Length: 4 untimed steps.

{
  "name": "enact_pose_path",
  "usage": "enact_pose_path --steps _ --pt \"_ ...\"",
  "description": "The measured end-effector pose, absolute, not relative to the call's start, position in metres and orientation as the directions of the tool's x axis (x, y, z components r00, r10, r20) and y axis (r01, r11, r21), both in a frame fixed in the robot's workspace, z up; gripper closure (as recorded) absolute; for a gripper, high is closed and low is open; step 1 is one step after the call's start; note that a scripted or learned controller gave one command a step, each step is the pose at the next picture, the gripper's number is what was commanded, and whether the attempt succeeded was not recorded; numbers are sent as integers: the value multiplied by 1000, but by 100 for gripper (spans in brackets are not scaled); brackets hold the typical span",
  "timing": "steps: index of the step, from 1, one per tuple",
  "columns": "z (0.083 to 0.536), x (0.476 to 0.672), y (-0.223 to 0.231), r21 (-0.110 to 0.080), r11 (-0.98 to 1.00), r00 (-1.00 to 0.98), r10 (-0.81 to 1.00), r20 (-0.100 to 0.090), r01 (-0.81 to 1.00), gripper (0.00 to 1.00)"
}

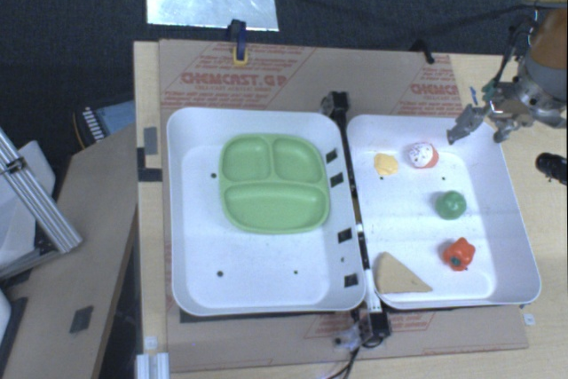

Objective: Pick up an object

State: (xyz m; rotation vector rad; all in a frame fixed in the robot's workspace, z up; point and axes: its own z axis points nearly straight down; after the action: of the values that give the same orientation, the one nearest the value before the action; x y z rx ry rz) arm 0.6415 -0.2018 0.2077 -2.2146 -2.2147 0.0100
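Camera view: gripper hovers over the right bin's top-right corner, fingers spread, nothing between them. Nearest item is the red-and-white object, down-left of it, with a yellow piece beside. Green ball, red pepper, tan wedge lie nearer the camera. Green divided plate sits in the left bin. Path unobstructed.

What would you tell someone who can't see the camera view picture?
The robot's gripper hovers over the right bin's far corner, holding nothing. Five toy foods lie in that bin, and a green divided plate sits in the left bin.
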Motion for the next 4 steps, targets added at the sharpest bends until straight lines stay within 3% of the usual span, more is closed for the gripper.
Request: enact_pose_path --steps 1,4 --pt "216 644 -201 2 3 -3 1000 -1 1000 0" --pt "84 647 -192 1 5 -5 1000 0 1000 0"
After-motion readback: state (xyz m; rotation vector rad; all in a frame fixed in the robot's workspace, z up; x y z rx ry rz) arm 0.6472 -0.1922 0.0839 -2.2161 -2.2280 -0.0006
